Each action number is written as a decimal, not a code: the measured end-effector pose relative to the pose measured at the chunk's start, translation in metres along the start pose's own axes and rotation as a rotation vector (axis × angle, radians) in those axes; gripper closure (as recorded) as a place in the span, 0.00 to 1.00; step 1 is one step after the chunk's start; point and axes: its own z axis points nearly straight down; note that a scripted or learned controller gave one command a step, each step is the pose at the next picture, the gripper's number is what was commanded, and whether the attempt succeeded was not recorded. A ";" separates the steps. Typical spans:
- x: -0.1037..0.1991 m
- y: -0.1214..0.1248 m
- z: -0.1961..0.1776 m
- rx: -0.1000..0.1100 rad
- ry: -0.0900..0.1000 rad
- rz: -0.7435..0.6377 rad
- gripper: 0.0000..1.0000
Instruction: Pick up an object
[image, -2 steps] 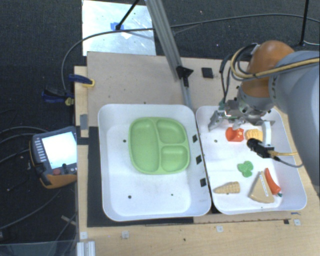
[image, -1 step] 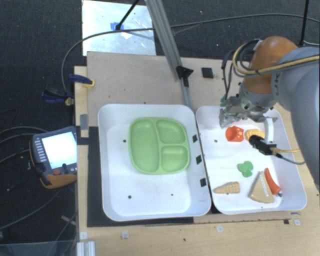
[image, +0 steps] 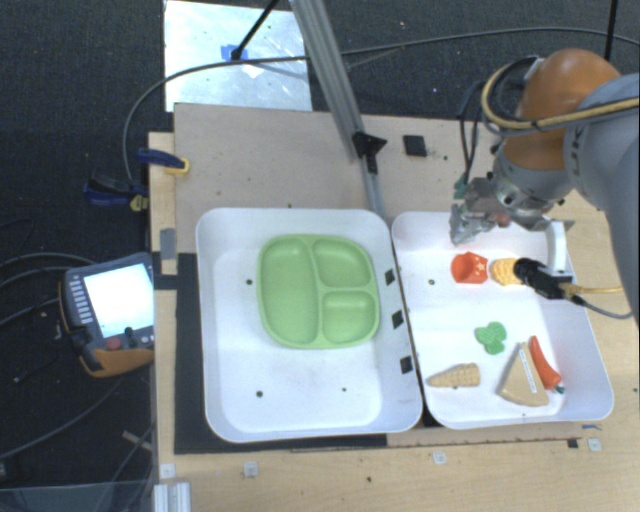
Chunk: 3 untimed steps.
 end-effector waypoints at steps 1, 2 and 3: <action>-0.004 0.006 -0.045 -0.003 -0.001 -0.003 1.00; -0.004 0.007 -0.085 -0.003 0.000 -0.003 1.00; 0.037 0.004 -0.076 0.000 -0.001 -0.004 1.00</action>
